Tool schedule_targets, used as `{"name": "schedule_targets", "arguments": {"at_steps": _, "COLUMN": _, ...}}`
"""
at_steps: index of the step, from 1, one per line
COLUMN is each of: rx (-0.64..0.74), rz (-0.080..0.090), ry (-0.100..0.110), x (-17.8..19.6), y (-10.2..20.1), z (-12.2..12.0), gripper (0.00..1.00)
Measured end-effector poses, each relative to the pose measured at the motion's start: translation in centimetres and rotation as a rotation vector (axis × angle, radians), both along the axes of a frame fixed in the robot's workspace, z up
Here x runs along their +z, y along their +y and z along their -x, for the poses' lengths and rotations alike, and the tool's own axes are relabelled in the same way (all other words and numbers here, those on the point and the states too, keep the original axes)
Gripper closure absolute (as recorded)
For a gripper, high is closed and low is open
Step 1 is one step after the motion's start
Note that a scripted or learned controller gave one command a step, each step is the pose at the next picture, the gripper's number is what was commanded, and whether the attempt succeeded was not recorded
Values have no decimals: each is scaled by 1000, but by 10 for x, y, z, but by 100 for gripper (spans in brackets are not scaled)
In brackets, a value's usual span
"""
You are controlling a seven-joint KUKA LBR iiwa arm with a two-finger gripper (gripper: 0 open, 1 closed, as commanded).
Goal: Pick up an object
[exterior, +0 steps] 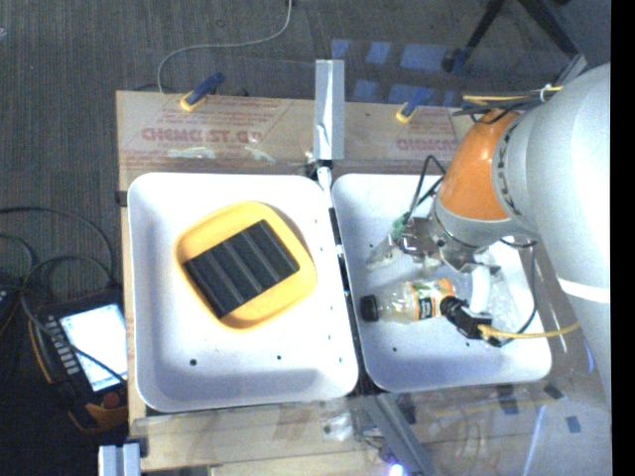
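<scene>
The small bottle [409, 304] lies on its side on the floor of the right bin [397, 365], not yet lifted, with the gripper [451, 271] low just above it, its grip impossible to tell, so the pick remains undone

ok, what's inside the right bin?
A clear bottle with a black cap lies on its side in the right bin, with the arm's wrist above it. Whatever lies under the arm is covered.
</scene>
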State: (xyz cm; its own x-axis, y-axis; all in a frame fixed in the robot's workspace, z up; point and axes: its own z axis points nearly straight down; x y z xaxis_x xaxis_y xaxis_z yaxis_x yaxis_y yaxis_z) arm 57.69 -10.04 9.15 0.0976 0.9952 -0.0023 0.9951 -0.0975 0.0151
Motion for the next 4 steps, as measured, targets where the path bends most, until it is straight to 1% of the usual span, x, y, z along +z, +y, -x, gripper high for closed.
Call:
{"name": "schedule_targets", "arguments": {"at_steps": 1, "rx": -255, "rz": -2, "ry": 16, "x": 14, "y": -39, "z": -10, "gripper": 0}}
{"name": "schedule_targets", "arguments": {"at_steps": 2, "rx": -11, "rz": -3, "ry": 5, "x": 1, "y": -54, "z": 28, "gripper": 0}}
{"name": "schedule_targets", "arguments": {"at_steps": 3, "rx": 213, "rz": 4, "ry": -5, "x": 1, "y": -65, "z": 59, "gripper": 0}}
{"name": "schedule_targets", "arguments": {"at_steps": 4, "rx": 251, "rz": -2, "ry": 15, "x": 92, "y": 16, "z": 56, "gripper": 0}}
